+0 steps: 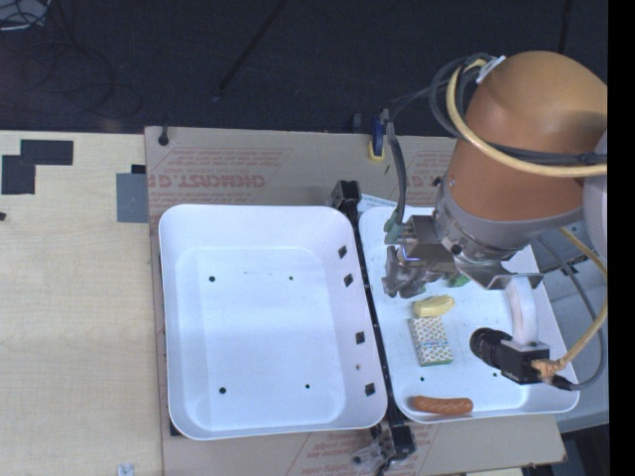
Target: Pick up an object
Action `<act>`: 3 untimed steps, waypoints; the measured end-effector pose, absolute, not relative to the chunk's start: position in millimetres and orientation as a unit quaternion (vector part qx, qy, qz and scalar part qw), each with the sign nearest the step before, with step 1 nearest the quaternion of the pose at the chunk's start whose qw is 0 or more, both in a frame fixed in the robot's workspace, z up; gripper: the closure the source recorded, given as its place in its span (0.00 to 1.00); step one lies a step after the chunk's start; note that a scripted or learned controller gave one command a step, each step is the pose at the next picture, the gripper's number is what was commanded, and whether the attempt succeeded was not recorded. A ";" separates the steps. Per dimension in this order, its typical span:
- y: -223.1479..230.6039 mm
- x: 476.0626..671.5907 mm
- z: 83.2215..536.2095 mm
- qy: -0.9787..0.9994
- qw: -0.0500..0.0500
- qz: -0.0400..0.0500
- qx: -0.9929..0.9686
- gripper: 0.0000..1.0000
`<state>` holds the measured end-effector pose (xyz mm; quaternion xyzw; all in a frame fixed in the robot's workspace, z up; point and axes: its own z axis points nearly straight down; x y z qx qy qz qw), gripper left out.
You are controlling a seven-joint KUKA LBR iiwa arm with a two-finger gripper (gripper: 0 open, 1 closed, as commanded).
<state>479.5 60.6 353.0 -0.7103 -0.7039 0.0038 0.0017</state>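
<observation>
I am low inside the right bin, in the right half of the frame. My fingers are in the bin's upper left part, close to its left wall. I cannot tell how far open they are, and I see nothing held between them.

A yellow lump lies just to the lower right of my fingers. It is so near that I cannot tell if we touch. Under it in the frame is a small dotted packet. A sausage lies near the bin's bottom rim, well apart from me.

I think I am at the reaching step, and the pick is not yet done. The lump looks like the best one to take. I would need to slide a little to the lower right, get right over it, go down, squeeze and lift straight up.

The left wall is tight beside me, and black clips sit on the strip between the bins, so I should not swing left. The packet is close under the lump, so a sloppy squeeze could bump it. The bin's lower left floor has room. The left bin and the desk are far off.
</observation>
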 end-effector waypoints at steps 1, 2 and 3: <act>102.4 501.9 475.2 -0.709 -0.003 -0.004 -0.706 1.00; 149.1 482.0 444.6 -0.709 0.002 0.003 -0.705 1.00; 168.3 532.4 439.9 -0.709 0.000 0.001 -0.705 1.00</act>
